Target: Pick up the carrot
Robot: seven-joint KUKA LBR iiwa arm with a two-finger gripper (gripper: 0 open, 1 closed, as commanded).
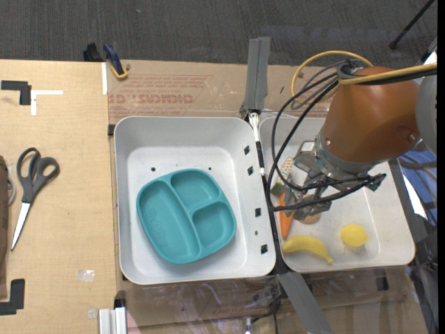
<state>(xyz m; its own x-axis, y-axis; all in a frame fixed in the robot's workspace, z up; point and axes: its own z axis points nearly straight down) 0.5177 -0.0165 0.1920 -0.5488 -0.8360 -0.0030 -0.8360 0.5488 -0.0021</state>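
**Ana:** Fingers first: are they wide or narrow?

**Ben:** I cannot tell. The gripper (pixel 306 204) hangs low over the right bin (pixel 389 256), and from above the arm's (pixel 424 117) orange band (pixel 368 113) and grey wrist cover most of it. Only dark metal parts and looped black cables (pixel 278 138) show beneath.

**Ana:** And the carrot?

**Ben:** The carrot (pixel 286 222) lies in the right bin, close along its left wall, running roughly toward and away from the camera. It is just left of the gripper's dark parts. Whether they touch it, I cannot say. Nothing shows the carrot lifted or clasped.

**Ana:** What else is in that bin?

**Ben:** A banana (pixel 308 248) lies near the front wall, just below the carrot's near end and curving toward the right. A lemon (pixel 354 236) sits to the right of the banana, apart from it. Something brownish shows right under the gripper, beside the carrot, too hidden to name.

**Ana:** The other bin?

**Ben:** The left bin (pixel 125 186) holds a teal plate (pixel 185 216) with three compartments, lying flat and turned at a slant. It is well apart from the gripper.

**Ana:** Anything on the desk itself?

**Ben:** The desk (pixel 62 256) carries a pair of scissors (pixel 31 179) with grey handles, far to the left, blades pointing toward the front. A sheet of cardboard (pixel 174 92) lies behind the bins, and a yellow cable (pixel 327 58) arcs above the arm.
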